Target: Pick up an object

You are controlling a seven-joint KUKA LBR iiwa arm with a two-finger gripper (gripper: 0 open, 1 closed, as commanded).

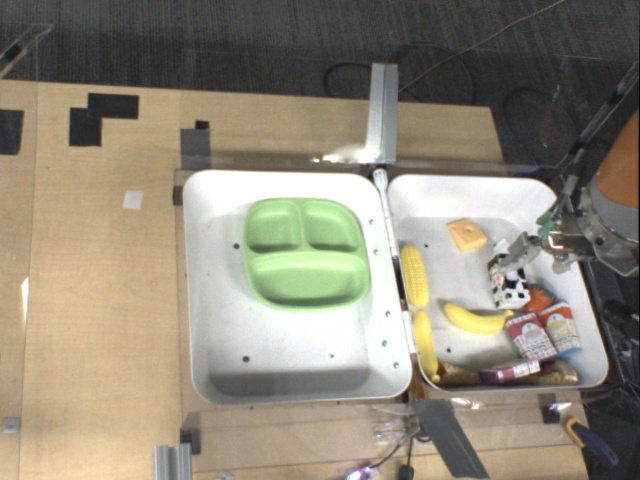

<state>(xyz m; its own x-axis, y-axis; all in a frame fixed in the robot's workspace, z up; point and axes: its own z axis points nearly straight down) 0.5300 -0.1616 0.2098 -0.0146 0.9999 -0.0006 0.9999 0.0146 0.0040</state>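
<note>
Currently the grey arm with the orange band (pixel 612 183) reaches in from the right, over the right-hand shallow white bin (pixel 440 200). Its two-finger gripper (pixel 522 249) hangs just above the clutter on that bin's right side.

Contents of the right bin: a small orange cracker-like square (pixel 466 235) near the middle top; a black-and-white cow-patterned toy (pixel 511 287) directly under the jaws; a yellow banana (pixel 476 318) below it; a yellow corn cob (pixel 413 275) along the left wall with a second yellow piece (pixel 424 341) under it; two small red-and-white cartons (pixel 545 334) at lower right; a dark purple wrapped bar (pixel 510 372) along the bottom wall. The left bin (pixel 210 268) holds a green plastic divided plate (pixel 305 251).

Step in hand, as I judge it: descent onto a target, most likely the cow-patterned toy.

To do it well:
- centre the jaws over one item only; toy, banana and cartons lie close together or touching
- straddle the toy's narrow side and go low enough to get past its top
- lift straight up, so neighbours are not dragged along

Jaws: they look parted by a small gap, one finger tip to each side. Nothing is visibly between them. Contact with the toy cannot be told from this angle; they are close above it at least.
</note>
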